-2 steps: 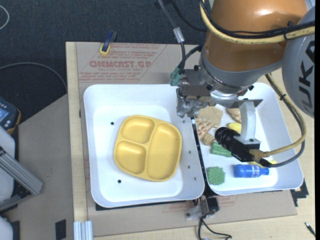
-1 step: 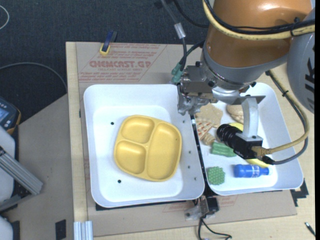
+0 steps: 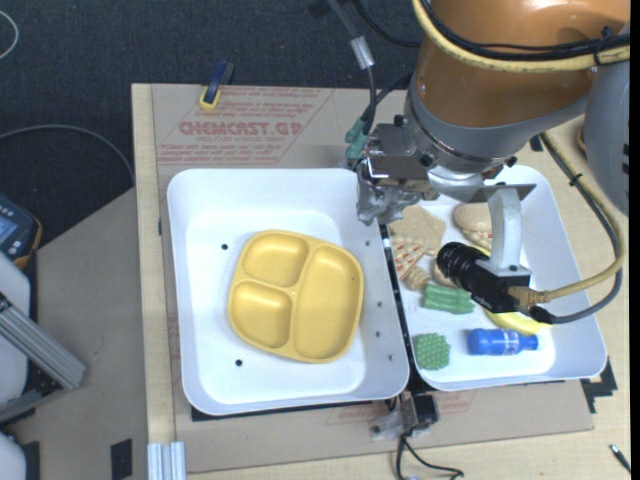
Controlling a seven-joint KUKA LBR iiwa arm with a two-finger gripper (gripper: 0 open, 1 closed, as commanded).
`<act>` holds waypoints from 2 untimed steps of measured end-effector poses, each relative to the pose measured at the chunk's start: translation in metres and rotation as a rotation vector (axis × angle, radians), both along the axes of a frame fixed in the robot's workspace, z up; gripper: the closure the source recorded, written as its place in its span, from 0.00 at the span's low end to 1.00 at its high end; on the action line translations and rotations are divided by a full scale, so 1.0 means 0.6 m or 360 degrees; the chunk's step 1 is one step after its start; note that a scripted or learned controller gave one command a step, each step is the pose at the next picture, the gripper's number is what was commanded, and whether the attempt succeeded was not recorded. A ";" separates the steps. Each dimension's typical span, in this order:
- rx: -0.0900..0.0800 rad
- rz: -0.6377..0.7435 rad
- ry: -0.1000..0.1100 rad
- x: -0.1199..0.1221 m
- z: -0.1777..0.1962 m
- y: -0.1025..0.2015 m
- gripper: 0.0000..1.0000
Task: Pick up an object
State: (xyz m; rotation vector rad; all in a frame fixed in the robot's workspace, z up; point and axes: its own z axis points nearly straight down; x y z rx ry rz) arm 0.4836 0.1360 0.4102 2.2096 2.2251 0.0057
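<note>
My gripper point(image 3: 378, 200) hangs low over the back of the ridge where the two bins meet, under the orange-banded wrist point(image 3: 510, 38). Its tip sits just left of a tan ridged waffle-like piece point(image 3: 413, 246) in the right bin point(image 3: 575, 268). Also in that bin are a tan bread-like piece point(image 3: 472, 218), a green block point(image 3: 446, 299), a round green bumpy item point(image 3: 432, 350), a blue bottle-shaped toy point(image 3: 501, 343) and a yellow item point(image 3: 517, 319), partly hidden. A yellow divided plate point(image 3: 297, 294) lies in the left bin point(image 3: 200, 228).
A black cylinder point(image 3: 470, 270) with a tan cable and a grey bracket point(image 3: 506, 230) hang from the arm over the right bin's middle. Both bins rest on a cardboard sheet point(image 3: 240, 118). A blue and yellow clip point(image 3: 214, 86) lies at its far edge.
</note>
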 end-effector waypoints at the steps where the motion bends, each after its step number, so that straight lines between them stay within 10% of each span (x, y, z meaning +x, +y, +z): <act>1: 0.0000 0.0002 -0.0004 0.001 0.017 0.001 1.00; 2: 0.0000 0.0004 -0.0008 0.002 0.034 0.002 1.00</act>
